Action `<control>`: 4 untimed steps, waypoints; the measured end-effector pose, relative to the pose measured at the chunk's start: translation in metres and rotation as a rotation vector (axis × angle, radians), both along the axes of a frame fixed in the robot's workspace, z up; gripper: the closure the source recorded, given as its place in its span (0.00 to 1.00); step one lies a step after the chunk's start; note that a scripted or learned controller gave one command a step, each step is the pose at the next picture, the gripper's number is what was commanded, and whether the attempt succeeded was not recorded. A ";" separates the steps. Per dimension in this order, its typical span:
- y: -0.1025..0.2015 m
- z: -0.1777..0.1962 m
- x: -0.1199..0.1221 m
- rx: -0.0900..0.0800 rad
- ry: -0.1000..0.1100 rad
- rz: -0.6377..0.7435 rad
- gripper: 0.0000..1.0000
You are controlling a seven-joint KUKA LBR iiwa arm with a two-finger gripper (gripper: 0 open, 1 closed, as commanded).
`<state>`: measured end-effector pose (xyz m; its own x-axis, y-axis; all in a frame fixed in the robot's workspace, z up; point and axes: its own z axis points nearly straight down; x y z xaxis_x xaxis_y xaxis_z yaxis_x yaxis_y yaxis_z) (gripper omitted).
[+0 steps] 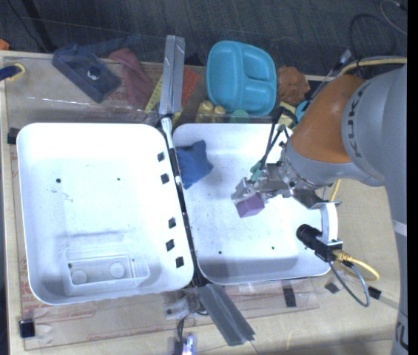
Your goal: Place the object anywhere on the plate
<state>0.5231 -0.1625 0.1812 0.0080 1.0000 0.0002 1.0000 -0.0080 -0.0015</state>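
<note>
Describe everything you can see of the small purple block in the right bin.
The purple block is a small, boxy piece, mauve and matte; its material cannot be told. It is tilted, one corner pointing down. It is over the middle of the right bin, right of the blue cloth and apart from it. The gripper is directly at its upper edge; whether it grips the block, or whether the block rests on the floor, cannot be told.

Cloth [192, 161] and block [251, 206] in right bin [223, 261].

The bin divider [173, 198] has bare floor to its left; to its right a blue cloth [192, 161] and purple block [251, 205] intrude.
</note>
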 end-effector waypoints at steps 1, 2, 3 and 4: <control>0.084 0.054 0.009 0.000 0.000 -0.219 1.00; 0.142 0.053 -0.035 -0.001 0.005 -0.300 1.00; 0.229 0.008 -0.014 -0.002 0.007 -0.196 1.00; 0.112 0.008 0.045 -0.001 0.005 -0.313 1.00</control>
<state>0.5682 -0.0504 0.1896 0.3156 0.9489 -0.0012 0.9489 -0.3156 -0.0061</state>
